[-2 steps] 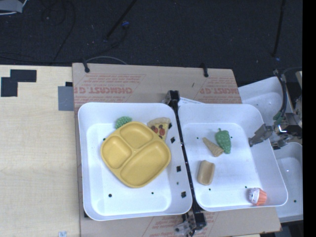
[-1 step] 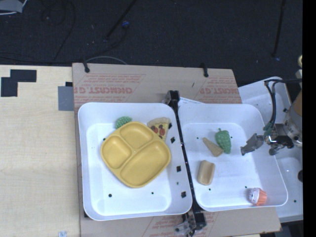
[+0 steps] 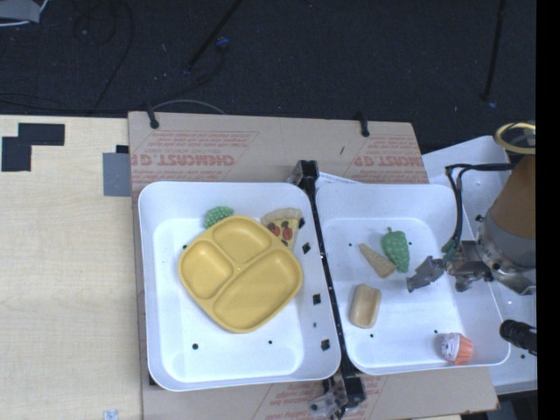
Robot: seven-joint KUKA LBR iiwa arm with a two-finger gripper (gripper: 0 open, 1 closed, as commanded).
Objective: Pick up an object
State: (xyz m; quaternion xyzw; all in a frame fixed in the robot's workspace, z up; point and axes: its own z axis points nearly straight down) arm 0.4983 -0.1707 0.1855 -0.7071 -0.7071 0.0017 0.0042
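Hovering low in the right bin (image 3: 411,339), your gripper (image 3: 423,274) has its fingers spread and bare, so you are at the approach: next, close on the green pepper (image 3: 396,248) just beside it.

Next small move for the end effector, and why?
Probably shift left and a little up the view, toward the green pepper. The end effector sits low in the right bin with nothing visibly between its fingers, and the pepper is the closest thing, lying beside a tan wedge.
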